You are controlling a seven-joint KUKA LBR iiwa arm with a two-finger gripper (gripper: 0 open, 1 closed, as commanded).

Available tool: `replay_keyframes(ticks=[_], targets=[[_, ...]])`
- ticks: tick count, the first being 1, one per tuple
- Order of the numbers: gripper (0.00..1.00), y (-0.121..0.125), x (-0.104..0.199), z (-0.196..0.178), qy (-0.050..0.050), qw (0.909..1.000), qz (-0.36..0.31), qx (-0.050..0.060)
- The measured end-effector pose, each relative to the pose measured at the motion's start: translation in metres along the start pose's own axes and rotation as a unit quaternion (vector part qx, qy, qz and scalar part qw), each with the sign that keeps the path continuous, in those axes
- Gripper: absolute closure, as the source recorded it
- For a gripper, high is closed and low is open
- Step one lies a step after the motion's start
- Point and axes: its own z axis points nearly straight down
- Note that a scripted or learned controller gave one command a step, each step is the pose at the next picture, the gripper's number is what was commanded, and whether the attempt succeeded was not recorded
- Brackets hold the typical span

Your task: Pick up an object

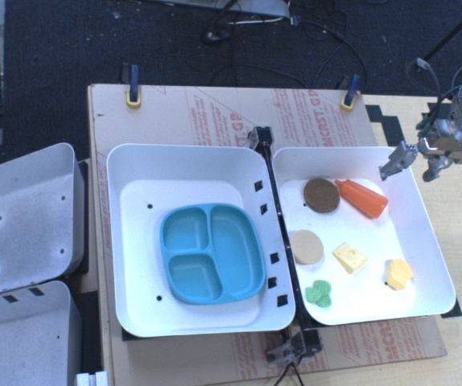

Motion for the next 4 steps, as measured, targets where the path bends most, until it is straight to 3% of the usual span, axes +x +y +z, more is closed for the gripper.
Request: replay_keyframes(ticks=[1, 4], targets=[[0.0, 0.002, 0.001, -0.007, -0.001, 1.0, -0.002, -0.006], [0.0, 0.011, -0.009, 0.129, -0.001, 1.0, -0.002, -0.004]])
